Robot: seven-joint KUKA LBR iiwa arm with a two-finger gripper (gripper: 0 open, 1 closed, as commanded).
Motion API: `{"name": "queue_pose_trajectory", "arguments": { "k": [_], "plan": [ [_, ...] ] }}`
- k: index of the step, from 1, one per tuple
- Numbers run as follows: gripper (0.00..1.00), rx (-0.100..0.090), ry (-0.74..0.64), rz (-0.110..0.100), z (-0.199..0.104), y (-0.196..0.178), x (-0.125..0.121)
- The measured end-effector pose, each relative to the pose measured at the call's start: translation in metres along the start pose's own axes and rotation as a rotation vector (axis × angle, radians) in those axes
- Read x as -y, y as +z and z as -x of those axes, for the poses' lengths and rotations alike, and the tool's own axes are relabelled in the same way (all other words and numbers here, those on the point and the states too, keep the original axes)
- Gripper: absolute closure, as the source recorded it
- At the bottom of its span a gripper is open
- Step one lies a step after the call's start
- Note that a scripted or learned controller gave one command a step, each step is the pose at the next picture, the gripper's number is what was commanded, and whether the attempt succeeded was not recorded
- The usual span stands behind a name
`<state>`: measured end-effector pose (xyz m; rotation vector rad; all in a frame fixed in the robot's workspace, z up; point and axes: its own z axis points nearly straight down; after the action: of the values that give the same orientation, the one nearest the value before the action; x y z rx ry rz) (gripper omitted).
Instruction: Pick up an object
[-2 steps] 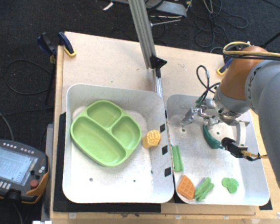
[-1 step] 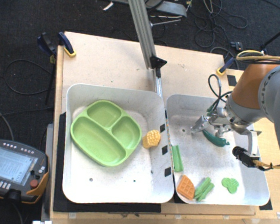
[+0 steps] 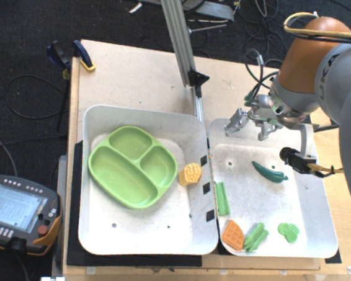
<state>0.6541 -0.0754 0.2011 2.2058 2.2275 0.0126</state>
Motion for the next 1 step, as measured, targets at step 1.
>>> {"name": "queue_pose_trajectory", "arguments": {
  "k": [1],
  "plan": [
    [0.0,0.002,0.014,-0.014,0.0543,0.1089,0.0181]
  ]
}}
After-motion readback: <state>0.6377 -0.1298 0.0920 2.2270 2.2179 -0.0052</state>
